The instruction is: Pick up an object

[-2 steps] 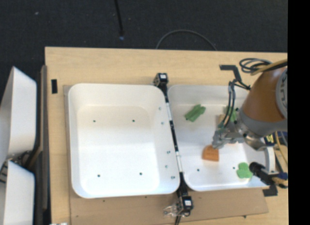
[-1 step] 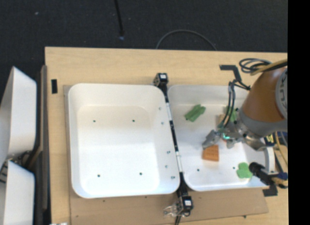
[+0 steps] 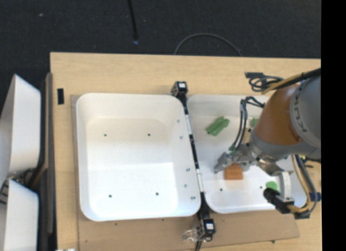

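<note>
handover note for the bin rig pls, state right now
Gripper: low in the right bin, right beside the orange block; finger state can't be read from this view.
Objects: orange block on the right bin floor, green piece further back in the same bin, another green item near the arm's cabling.
Done: nothing visibly lifted.
Left: confirm a grasp, lift an object.

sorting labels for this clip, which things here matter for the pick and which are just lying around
Part of the job:
- gripper, low in the right bin
- orange block, just beside the gripper
- green block, farther up that bin
- small green piece near the bin's lower right

Just lying about:
- left bin
- black cable on the dark floor
- wooden bench
</note>
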`<control>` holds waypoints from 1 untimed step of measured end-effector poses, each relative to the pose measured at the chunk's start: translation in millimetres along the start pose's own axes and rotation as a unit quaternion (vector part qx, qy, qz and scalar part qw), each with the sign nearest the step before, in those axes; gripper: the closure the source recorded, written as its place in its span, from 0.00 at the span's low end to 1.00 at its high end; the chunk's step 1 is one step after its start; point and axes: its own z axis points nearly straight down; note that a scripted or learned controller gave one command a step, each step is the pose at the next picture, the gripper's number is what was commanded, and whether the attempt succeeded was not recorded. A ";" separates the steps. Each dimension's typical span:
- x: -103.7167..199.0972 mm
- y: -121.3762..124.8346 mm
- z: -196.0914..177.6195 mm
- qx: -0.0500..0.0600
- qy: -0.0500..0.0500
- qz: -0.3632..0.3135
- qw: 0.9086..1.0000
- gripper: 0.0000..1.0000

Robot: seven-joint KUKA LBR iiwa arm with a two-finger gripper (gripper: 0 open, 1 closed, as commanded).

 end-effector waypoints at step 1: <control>-1.0 1.8 -12.7 -0.003 0.001 0.002 1.000 1.00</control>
